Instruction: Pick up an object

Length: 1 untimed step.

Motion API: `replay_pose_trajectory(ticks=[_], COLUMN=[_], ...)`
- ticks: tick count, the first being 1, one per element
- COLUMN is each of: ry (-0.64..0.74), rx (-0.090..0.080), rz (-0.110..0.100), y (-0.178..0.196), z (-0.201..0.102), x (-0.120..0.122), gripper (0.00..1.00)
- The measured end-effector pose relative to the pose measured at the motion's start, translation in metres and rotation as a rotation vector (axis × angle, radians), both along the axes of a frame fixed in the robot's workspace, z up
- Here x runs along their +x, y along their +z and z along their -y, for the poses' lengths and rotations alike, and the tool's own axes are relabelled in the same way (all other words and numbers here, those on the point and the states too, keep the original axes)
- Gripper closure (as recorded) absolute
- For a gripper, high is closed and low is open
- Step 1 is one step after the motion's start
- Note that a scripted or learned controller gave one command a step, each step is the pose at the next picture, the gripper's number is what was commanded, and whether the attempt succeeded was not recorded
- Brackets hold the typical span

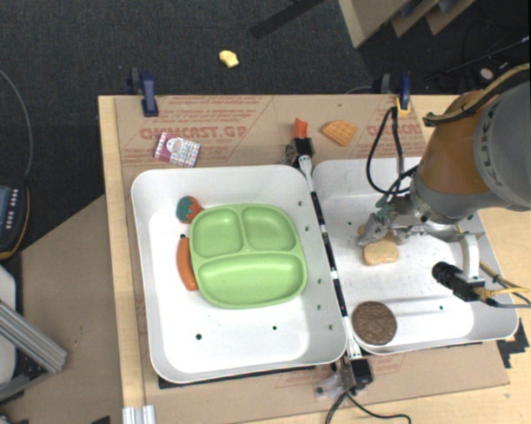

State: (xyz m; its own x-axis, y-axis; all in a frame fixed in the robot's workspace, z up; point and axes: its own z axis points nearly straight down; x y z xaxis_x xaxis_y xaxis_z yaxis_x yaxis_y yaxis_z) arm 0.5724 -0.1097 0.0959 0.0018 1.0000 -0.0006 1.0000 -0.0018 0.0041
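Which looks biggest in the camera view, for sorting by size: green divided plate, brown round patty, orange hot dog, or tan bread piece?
Largest to smallest:
green divided plate
brown round patty
orange hot dog
tan bread piece
The last three look close.

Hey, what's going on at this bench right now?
A grey and orange robot arm reaches into the right bin, with its gripper low over a tan bread-like piece. Nothing looks lifted yet. A brown round patty lies near that bin's front edge. The left bin holds a green divided plate.
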Motion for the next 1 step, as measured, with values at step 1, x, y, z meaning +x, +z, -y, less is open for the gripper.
replay_pose_trajectory(ticks=[1], ry=[0.009], rx=[0.002], rz=[0.006], y=[0.0948], z=[-0.0709], x=[0.0173], gripper=[1.00])
